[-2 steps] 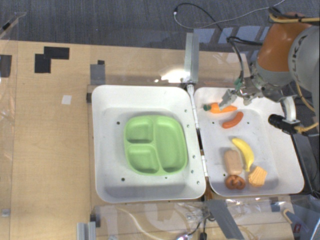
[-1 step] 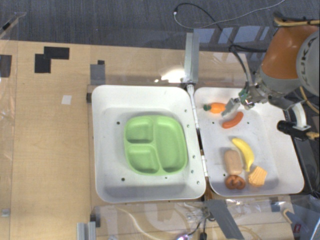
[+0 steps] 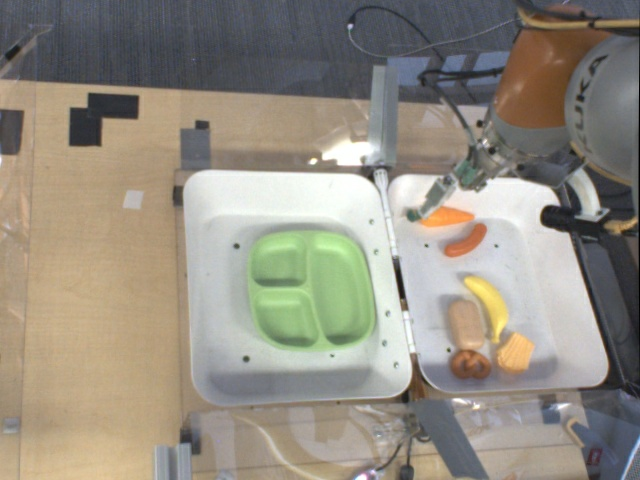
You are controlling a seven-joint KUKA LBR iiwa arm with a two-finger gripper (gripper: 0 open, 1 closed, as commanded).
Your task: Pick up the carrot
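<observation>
Lying near the back of the right white bin [image 3: 560, 363], the small orange carrot [image 3: 447, 217] touches the gripper [image 3: 428, 205], its grip unclear. A red sausage [image 3: 465, 240] sits just beside.

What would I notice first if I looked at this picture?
Probably the bright green plate with three sections, sitting in the left bin. Next, the big grey and orange robot arm at the top right, its gripper right at the carrot in the right bin, with a sausage and a banana nearby.
</observation>
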